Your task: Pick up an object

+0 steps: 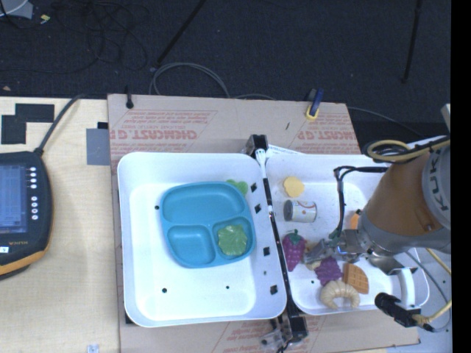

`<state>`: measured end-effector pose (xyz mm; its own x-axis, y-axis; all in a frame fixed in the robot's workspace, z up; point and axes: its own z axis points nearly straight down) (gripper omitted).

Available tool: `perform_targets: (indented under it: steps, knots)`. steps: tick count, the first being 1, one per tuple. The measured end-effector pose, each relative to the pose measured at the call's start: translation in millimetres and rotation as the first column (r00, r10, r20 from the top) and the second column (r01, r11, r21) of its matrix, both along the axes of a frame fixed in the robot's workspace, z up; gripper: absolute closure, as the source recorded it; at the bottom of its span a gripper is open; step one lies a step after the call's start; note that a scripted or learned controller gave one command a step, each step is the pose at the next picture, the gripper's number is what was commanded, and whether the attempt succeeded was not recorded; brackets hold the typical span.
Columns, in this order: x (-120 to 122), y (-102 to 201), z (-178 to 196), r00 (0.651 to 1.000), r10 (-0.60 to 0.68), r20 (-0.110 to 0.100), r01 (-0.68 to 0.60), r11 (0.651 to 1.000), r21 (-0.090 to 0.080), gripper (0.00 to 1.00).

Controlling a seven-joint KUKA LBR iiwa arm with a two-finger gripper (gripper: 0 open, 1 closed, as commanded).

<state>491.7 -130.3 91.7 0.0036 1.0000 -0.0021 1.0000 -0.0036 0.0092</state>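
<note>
Down among the toys of the right bin (346, 169), the gripper (329, 250) sits low at the end of the arm (401, 201), which reaches in from the right with its orange band just above the wrist. Whether its fingers are spread or closed cannot be told from this slant, and nothing is clearly seen between them. Just to their left, touching or nearly so, lies a bunch of purple grapes (294, 250). Just below them is a purple piece (329, 271), with a waffle-like biscuit (356, 278) beside it and a croissant (338, 294) a little further down. Above the fingers, apart from them, a small can (300, 210) lies on its side, and a yellow lemon-like piece (294, 187) rests beyond it. Well to the left, across the divider, the left bin (140, 271) holds a blue sectioned plate (193, 215) with a green leafy piece (232, 239) in its lower right compartment.
</note>
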Motion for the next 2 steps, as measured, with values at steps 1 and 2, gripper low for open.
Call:
perform_targets:
  steps: [1,2]
  knots:
    - [-11.8,-0.2,-0.2,1.0,0.002,0.003,-0.002,1.0,0.0,0.0]
    - [-12.3,-9.4,-0.7,1.0,0.006,-0.002,-0.006,1.0,0.006,0.0]
